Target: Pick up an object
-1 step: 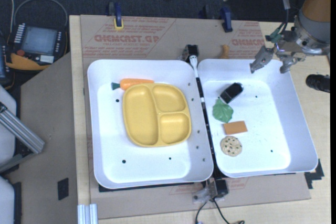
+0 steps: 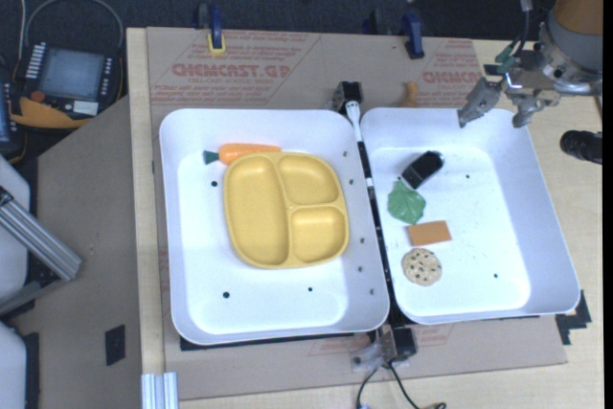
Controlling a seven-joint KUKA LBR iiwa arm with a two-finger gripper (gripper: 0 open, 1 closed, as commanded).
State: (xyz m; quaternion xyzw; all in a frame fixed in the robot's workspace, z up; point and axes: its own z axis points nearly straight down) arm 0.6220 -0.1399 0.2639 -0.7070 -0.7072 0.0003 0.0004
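**End effector over the right bin's far edge — the objects lie down and to the left**

We see the end effector hanging above the far rim of the right bin, its two fingers spread apart with nothing between them. From there, the things we could pick up all sit toward the left half of that same bin, nearer the camera than the end effector is.

Closest is the black block — it lies down and to the left of the fingers, with its long axis running on a diagonal from lower left to upper right. Just below it rests the green leaf piece, then the orange cracker, and furthest off the round cookie; the four form a rough line along the bin's left side, each near its neighbour.

Beyond the divider, the left bin holds a yellow sectioned plate with a carrot lying crosswise just behind it, well apart from the end effector.

We judge the black block the nearest candidate: the move would call for travel leftward and toward the camera, then a descent, with the fingers turned to close across the block's short side.
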